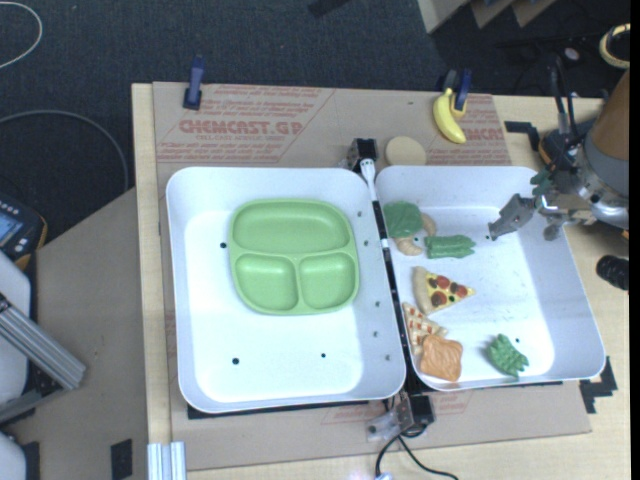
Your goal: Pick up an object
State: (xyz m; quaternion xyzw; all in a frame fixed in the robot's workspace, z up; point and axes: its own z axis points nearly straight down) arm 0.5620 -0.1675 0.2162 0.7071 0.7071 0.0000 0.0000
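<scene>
Pizza slice [441, 290] lies mid-left in right bin [560, 268], among toy foods, untouched. Gripper [527, 220] hovers over bin's upper right, fingers spread wide, nothing between them. Green tray [294, 256] in left bin [200, 298].

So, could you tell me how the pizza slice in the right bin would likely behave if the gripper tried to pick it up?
The pizza slice lies flat on the right bin floor, so fingers may struggle to get under it. It looks like a small toy, probably light and stiff. Being flat, it should slide rather than roll.
</scene>
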